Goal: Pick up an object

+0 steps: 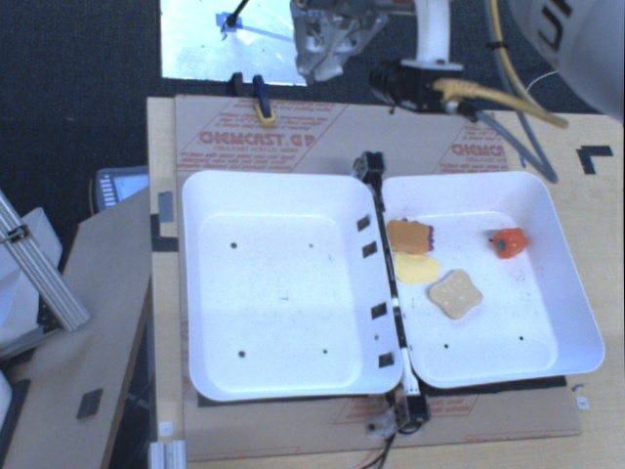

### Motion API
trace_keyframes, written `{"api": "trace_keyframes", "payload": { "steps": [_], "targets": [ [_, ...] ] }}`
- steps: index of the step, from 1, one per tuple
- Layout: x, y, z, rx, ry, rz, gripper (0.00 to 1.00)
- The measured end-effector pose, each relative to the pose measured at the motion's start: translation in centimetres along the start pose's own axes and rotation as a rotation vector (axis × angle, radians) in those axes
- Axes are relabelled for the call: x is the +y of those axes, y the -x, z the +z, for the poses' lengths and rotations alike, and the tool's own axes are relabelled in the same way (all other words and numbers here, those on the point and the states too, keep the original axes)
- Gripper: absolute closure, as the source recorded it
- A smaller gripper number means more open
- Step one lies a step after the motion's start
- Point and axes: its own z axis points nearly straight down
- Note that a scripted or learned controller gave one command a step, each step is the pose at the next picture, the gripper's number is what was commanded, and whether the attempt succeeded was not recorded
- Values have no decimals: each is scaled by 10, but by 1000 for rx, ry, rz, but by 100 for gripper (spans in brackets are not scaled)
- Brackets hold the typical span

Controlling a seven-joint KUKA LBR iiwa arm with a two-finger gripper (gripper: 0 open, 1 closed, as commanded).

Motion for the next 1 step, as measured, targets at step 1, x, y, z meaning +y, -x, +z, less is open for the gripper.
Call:
{"api": "trace_keyframes", "payload": {
  "steps": [1],
  "targets": [
    [0,0,0,0,-1,-1,0]
  ]
}}
